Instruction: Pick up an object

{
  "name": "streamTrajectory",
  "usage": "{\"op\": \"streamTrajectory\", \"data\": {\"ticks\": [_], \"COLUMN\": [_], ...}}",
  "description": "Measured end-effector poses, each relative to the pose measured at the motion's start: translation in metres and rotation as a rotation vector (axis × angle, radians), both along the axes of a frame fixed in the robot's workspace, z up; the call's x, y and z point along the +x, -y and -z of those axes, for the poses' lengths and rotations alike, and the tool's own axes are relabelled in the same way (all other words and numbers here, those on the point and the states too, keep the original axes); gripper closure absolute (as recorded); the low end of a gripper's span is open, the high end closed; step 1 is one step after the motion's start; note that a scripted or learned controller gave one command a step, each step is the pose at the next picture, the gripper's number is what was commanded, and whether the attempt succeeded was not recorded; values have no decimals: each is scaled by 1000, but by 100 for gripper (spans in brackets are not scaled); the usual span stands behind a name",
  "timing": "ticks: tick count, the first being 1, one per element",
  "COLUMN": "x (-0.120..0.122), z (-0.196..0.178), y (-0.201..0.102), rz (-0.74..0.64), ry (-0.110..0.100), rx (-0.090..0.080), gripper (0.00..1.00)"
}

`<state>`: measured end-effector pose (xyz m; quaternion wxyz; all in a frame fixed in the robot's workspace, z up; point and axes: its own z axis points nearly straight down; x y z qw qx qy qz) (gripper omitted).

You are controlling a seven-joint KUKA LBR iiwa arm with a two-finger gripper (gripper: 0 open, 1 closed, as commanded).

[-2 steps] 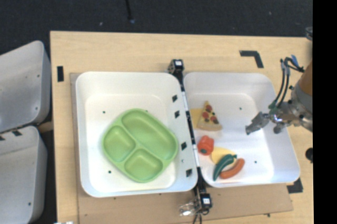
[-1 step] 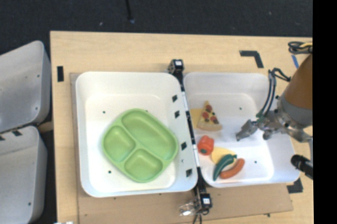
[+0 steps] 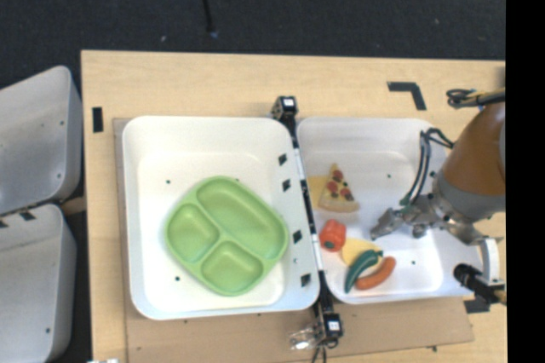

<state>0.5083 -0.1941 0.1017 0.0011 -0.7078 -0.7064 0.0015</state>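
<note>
Toy food: a small cluster in the right bin (image 3: 400,140) — a pizza slice (image 3: 338,190) toward the far left of it, a red tomato-like piece (image 3: 333,234) against the divider, and nearer us a yellow piece (image 3: 358,250), a green pepper (image 3: 362,267) and an orange sausage-like piece (image 3: 380,272) all touching.
Left bin: the white bin (image 3: 145,165) carries a green divided plate (image 3: 226,234), nothing to grab off it.
Arm: in from the right, orange band above the wrist, the gripper (image 3: 387,224) low over the right bin's floor, just right of the tomato and just beyond the pile.
Fingers: they look parted a little, with nothing between them — not holding anything.
Best target, I'd say: the tomato, it sits slightly apart, or the pizza slice, lying alone but flat.
How to do it well: shift left until the jaws straddle one piece, come straight down, close only once both sides are bracketed.
Watch out: the near pile is packed — closing there may nudge pieces instead of catching one; the divider wall crowds the tomato's left side.
</note>
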Motion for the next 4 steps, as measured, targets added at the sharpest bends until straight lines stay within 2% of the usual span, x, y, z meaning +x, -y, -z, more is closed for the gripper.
{"op": "streamTrajectory", "data": {"ticks": [1,3,4], "x": [2,4,40], "z": [-14,-119,-121], "y": [1,15,-31], "rz": [5,-7,-10], "ry": [8,11,7], "rx": [-1,-3,1], "gripper": [100,100,100]}}
